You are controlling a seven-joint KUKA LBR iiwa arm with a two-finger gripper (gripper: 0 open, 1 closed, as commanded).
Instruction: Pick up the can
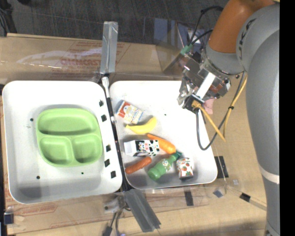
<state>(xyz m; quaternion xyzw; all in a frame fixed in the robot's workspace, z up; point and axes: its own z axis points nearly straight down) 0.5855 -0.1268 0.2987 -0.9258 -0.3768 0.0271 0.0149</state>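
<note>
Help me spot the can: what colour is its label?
The can is white with red marks, camera view.

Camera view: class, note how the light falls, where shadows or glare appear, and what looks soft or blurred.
Camera view: even, bright light on the left bin, with a soft shadow in its lower-left corner; pale glare streaks the cardboard; the can label is too soft to read; the arm looks blurred.
</note>
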